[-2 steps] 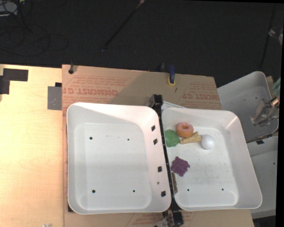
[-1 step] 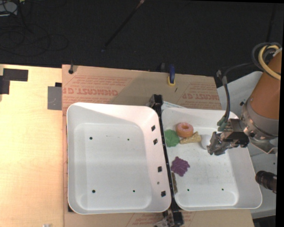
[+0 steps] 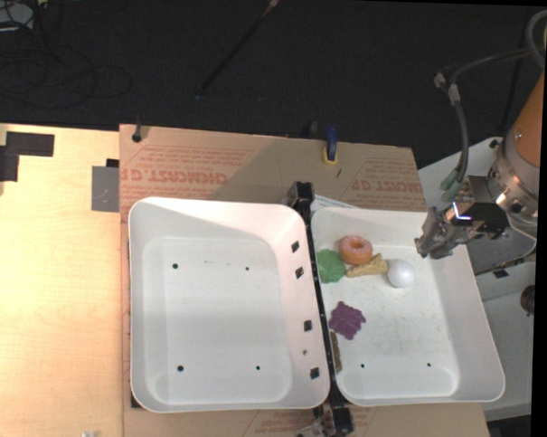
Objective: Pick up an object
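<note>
The gripper point(image 3: 432, 244) is hovering beside the white ball point(image 3: 400, 275) in the right bin point(image 3: 485, 358); its jaw state cannot be told. The ball is looking light, smooth, likely slippery, best pinched across its middle.

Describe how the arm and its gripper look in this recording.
The grey arm with an orange band enters at the right. Its wrist section is silvery metal, ending in a small dark grey two-finger gripper with a tiny bluish-white light beside it. Thin grey cables loop from above down to the gripper.
</note>
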### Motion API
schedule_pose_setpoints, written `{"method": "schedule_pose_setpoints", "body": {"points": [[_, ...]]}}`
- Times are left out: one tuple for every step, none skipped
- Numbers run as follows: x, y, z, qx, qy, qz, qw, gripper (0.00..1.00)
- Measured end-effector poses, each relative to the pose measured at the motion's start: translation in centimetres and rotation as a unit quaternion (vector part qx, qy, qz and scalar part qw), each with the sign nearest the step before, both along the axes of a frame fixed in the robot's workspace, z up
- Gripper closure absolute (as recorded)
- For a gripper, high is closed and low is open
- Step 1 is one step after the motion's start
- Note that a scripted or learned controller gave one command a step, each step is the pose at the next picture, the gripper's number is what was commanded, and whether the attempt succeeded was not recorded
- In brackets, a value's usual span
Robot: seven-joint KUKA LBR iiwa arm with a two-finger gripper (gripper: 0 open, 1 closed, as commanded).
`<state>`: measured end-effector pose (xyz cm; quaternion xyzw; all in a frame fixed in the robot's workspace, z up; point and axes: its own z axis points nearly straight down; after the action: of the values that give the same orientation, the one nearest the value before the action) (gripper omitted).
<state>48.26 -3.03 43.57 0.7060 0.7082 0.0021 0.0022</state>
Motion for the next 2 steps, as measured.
{"method": "schedule_pose_setpoints", "body": {"points": [[-0.8, -0.5, -11.5, 0.0001, 0.010, -0.002, 0.9999, 1.00], [-0.6, 2.7, -0.2, 0.0004, -0.002, 0.001, 1.0000, 1.00]]}}
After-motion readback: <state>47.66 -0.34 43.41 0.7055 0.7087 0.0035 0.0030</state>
